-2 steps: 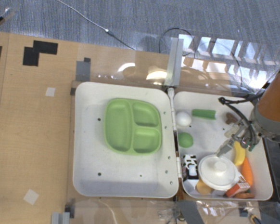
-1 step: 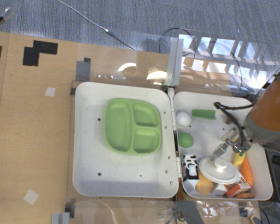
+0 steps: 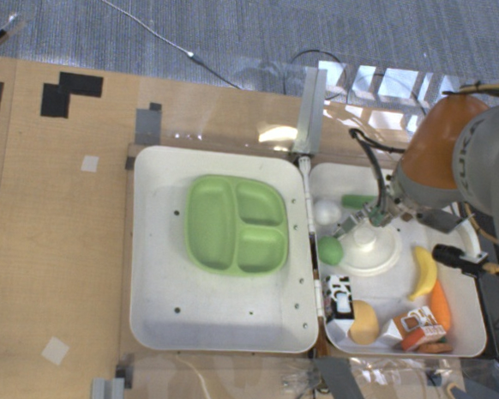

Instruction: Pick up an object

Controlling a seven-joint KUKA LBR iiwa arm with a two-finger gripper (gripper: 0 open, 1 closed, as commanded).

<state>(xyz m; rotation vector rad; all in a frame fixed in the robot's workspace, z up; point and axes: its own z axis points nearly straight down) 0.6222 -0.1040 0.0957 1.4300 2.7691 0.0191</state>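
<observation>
Objects for picking sit in the right bin (image 3: 479, 341): a banana (image 3: 423, 273), an orange carrot-like piece (image 3: 441, 306), a small printed carton (image 3: 420, 327), a tan rounded item (image 3: 364, 322), a black-and-white box (image 3: 339, 298), a green ball (image 3: 330, 251) and a white ball (image 3: 326, 213). From my remote seat, I see the gripper (image 3: 364, 222) low over that bin's upper left part, above a white dome-shaped piece (image 3: 370, 251); whether it grips anything I cannot tell. A green divided plate (image 3: 235, 225) lies in the left bin (image 3: 155, 307). Both bins rest on a tan wooden bench (image 3: 48, 247), with grey-blue carpet (image 3: 203, 19) beyond and a thin cable (image 3: 143, 22) running across it.
</observation>
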